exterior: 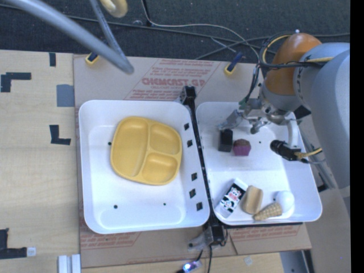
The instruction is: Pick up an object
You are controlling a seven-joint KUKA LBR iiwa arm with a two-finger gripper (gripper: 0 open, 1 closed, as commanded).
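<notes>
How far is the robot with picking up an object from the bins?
Done: the gripper is down inside the right bin, beside the purple object. In hand: nothing can be seen between its fingers. Left: grasp and lift. The purple object, cow-patterned item, tan piece, cone and white ball lie in that bin; the yellow plate lies in the left bin.

The two bins [91, 152] look like smooth, shiny white plastic; the yellow plate [145, 151] looks like smooth plastic, a bit dull; the sheet [165, 78] under the bins looks like plain brown cardboard; the bench top [34, 169] looks like pale wood; the arm's grey shell [333, 101] looks smooth.
</notes>
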